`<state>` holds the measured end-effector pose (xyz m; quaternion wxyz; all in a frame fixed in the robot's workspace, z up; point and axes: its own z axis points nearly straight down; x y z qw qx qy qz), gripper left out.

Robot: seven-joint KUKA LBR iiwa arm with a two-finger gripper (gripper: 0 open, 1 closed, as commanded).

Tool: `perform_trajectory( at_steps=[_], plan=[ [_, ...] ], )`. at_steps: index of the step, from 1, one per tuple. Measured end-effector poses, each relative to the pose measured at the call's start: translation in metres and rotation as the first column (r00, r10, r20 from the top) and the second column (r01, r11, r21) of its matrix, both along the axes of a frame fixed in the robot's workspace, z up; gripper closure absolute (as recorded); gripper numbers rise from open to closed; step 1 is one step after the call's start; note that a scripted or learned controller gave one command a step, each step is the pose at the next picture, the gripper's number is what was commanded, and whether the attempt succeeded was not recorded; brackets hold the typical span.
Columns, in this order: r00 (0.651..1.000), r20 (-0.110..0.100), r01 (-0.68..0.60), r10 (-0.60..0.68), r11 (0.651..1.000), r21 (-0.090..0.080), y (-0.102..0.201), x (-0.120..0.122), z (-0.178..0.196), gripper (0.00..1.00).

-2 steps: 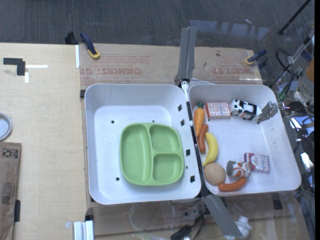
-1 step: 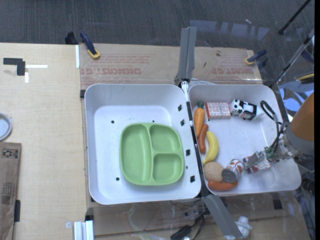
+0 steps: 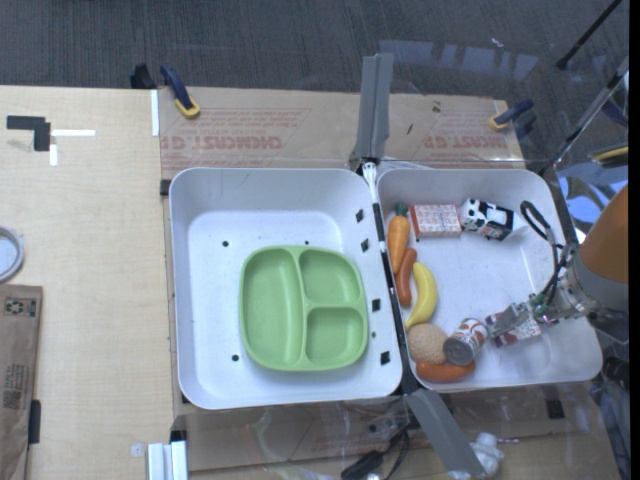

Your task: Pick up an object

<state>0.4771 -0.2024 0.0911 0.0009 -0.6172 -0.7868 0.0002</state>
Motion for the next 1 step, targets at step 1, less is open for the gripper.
perform_trajectory(
  at_steps=[1],
  plan=[
    [1.000,0.000,0.003,-0.003,1.000,0.000,-0.0002,0.0004,0.0088,1.00]
  ],
)
